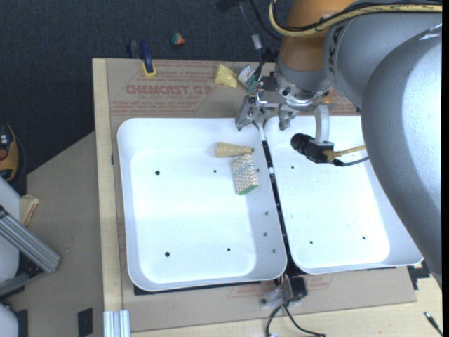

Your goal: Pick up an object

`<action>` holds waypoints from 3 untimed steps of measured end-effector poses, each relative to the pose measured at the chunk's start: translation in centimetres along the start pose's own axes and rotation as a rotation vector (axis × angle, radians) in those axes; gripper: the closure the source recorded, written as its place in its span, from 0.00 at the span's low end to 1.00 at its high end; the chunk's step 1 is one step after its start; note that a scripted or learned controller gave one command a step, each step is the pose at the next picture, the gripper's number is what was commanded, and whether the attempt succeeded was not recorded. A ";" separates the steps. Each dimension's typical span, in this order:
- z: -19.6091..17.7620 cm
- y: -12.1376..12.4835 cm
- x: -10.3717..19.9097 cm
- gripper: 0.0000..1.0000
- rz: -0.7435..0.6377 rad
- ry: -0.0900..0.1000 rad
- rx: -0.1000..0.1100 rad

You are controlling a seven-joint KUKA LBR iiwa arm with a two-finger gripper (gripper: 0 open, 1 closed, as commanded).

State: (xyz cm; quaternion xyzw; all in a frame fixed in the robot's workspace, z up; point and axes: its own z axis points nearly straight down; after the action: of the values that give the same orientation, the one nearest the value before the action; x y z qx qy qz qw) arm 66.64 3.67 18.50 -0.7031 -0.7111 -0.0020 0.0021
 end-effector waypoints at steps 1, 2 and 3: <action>-1.1 0.1 -0.9 1.00 0.010 -0.006 -0.003; -5.3 0.1 11.0 1.00 -0.001 0.001 -0.008; -10.6 -1.7 10.6 1.00 0.009 -0.004 -0.008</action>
State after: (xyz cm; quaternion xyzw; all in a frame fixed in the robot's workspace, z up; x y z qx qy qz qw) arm 64.78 14.24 29.12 -0.7064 -0.7078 -0.0034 -0.0021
